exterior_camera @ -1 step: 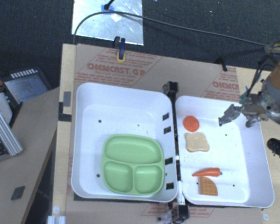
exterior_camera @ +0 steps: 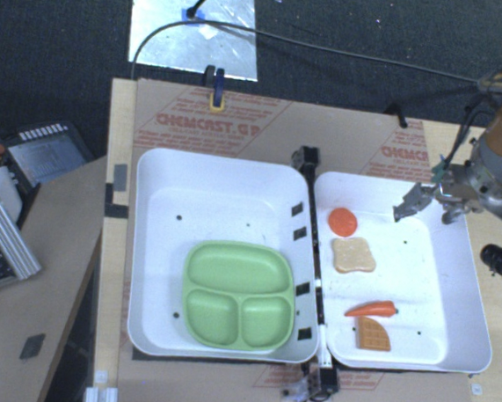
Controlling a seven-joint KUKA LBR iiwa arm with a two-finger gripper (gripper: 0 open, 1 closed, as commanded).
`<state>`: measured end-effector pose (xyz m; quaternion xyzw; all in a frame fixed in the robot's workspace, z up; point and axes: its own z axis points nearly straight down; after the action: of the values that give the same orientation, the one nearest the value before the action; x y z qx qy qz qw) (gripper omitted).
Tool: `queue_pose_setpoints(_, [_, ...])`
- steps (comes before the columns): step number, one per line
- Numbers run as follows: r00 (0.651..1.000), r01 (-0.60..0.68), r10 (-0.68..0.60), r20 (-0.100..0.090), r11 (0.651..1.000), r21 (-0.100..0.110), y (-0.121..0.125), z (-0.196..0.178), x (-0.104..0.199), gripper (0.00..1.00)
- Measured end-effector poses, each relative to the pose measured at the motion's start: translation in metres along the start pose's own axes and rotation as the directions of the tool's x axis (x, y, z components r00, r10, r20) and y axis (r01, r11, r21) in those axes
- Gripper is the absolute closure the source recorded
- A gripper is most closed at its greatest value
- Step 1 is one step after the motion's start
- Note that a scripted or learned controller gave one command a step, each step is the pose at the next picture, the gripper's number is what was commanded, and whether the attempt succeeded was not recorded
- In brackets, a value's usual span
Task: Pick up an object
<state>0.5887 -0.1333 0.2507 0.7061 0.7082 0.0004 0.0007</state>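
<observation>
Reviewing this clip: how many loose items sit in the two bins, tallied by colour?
Green: 1, the divided plate in the left bin
Red or orange-red: 2, the round slice and the carrot
Tan or brown: 2, the bread slice and the waffle piece
Total: 5

Smooth, slightly glossy white plastic for both bins (exterior_camera: 226, 184); matt pale-green plastic for the divided tray (exterior_camera: 238, 293). At twelve o'clock, a crinkled, shiny foil-like sheet (exterior_camera: 198, 21). Beneath, dull tan board (exterior_camera: 267, 127) with red print. Matt, toy-like bread slice (exterior_camera: 353, 255).
</observation>
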Motion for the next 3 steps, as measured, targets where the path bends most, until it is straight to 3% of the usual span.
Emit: queue_pose_setpoints(3, [1.0,-0.002,0.002,-0.001,1.0,0.004,-0.002,0.159,-0.013,0.0])
